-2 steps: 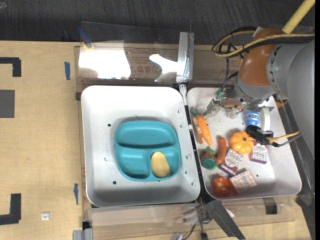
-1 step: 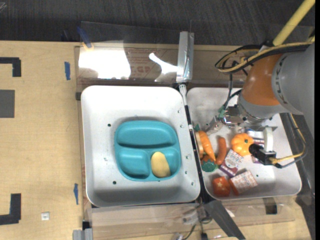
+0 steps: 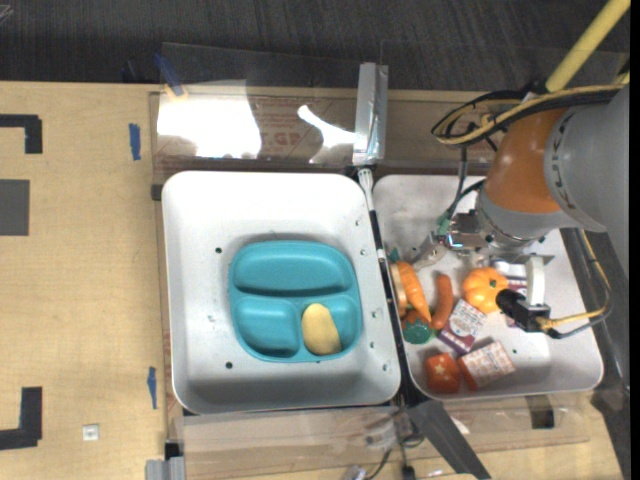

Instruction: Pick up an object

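Observation:
The right bin (image 3: 575,368) holds a heap of small items. An orange carrot (image 3: 409,288) lies along its left wall, with a shorter carrot (image 3: 443,297) beside it. An orange fruit (image 3: 482,290) sits in the middle and a red tomato (image 3: 441,370) lies near the front. Two printed packets (image 3: 467,320) (image 3: 490,361) rest between them. My gripper (image 3: 474,252) hangs low over the bin's middle, just behind the orange fruit and under the orange wrist band.
The left bin (image 3: 190,218) bears a teal divided plate (image 3: 292,298) with a yellow potato-like item (image 3: 320,328) in its front right section. A small green piece (image 3: 417,332) lies beneath the long carrot. A clear panel stands behind both bins.

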